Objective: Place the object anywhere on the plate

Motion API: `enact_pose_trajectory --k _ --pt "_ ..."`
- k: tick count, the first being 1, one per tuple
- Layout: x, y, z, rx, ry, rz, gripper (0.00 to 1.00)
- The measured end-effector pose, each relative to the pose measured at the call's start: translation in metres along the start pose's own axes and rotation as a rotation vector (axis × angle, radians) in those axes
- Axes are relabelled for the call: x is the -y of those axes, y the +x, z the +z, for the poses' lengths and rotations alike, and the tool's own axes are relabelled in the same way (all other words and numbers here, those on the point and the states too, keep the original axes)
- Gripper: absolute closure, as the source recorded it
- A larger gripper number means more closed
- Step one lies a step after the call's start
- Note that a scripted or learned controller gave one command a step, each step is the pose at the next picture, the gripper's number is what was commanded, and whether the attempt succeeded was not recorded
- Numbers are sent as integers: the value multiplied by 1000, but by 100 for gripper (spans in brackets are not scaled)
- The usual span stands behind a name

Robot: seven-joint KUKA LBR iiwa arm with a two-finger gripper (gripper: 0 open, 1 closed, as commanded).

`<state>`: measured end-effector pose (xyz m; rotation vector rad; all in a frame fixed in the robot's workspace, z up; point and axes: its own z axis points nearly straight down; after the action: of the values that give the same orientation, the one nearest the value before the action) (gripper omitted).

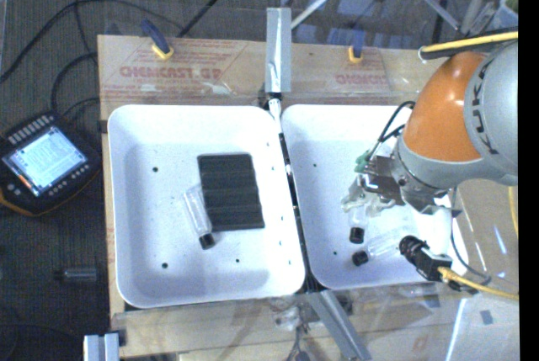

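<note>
Hovering over a tube (376,248) in the right bin (324,183), gripper (364,201) state unclear; next, grasping, then carrying to the plate (229,192).

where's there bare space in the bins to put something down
Left bin: bare floor left of and below the black plate; a clear tube lies against its left edge. Right bin: upper left is bare; crowded near the hand and two tubes.
</note>
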<state>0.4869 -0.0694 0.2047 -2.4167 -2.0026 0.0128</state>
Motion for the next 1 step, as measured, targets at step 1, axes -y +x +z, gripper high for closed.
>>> enact_pose_trajectory --k 1 --pt "-24 84 24 -1 1 -177 100"
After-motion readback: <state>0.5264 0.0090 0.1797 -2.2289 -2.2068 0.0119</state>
